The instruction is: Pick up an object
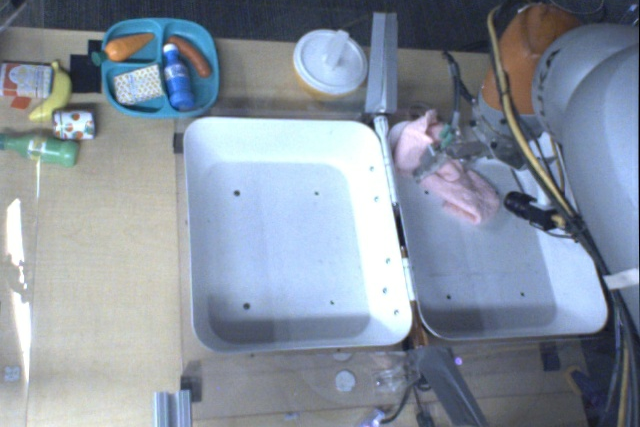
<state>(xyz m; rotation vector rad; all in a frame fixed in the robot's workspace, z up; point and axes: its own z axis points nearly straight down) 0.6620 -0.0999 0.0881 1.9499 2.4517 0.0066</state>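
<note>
the grey arm with its orange band (pixel 525 45) reaches in from the right over the far end of the right shallow white bin (pixel 520 300). the gripper (pixel 447 147) sits low over a soft pink crumpled cloth (pixel 455 180), which lies in the far left corner of that bin, close against the wall shared with the left shallow white bin (pixel 290 235). the fingers are dark and partly lost against the cloth; cannot tell how far apart they stand or whether any cloth lies between them. a black cable end (pixel 530 210) hangs just right of the cloth. the near half of the right bin floor is bare. on the wooden counter (pixel 90 265), beyond the left bin's far edge, stand a white lidded cup (pixel 330 62) and a blue divided tray of toy food (pixel 160 67), both well apart from the cloth.
</note>
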